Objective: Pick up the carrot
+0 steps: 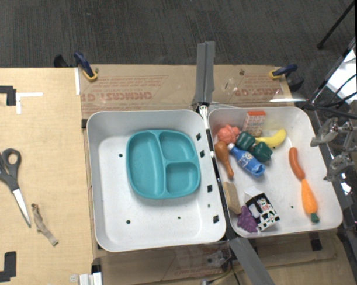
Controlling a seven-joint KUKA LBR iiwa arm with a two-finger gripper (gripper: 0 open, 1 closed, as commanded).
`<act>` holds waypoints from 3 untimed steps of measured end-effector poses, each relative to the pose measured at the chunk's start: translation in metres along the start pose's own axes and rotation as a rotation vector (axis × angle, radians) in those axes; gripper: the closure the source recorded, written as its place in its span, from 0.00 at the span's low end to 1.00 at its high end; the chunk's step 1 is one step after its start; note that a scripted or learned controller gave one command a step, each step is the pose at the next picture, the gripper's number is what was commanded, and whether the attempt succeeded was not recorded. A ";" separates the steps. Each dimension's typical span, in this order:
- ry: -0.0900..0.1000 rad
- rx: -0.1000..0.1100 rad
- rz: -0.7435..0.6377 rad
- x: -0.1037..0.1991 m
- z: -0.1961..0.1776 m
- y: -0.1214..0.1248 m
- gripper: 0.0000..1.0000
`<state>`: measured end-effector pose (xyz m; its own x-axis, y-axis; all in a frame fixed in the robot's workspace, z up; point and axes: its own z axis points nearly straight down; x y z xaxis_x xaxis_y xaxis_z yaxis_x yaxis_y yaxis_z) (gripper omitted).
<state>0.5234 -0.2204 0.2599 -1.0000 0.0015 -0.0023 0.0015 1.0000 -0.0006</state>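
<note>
The carrot (309, 197) lies at the lower right of the frame, in the right bin (286, 220), just below a sausage (296, 163). The gripper (335, 152) is at the right edge; its opening cannot be told.

Both bins (110, 188) are white. The divided plate (163, 163) is teal. The carrot (309, 198) is orange, green-tipped. A yellow banana (271, 139), red sausage (296, 163) and black-and-white patterned carton (264, 212) are noted.
</note>
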 end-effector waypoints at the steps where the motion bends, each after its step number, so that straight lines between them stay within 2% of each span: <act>1: 0.000 -0.001 -0.075 0.018 0.117 -0.001 0.00; 2: 0.000 -0.001 -0.023 0.041 0.168 0.000 0.00; 3: -0.004 0.001 -0.029 0.039 0.158 0.001 1.00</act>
<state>0.4849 -0.2191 0.1022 -0.9996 -0.0276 -0.0065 -0.0276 0.9996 -0.0014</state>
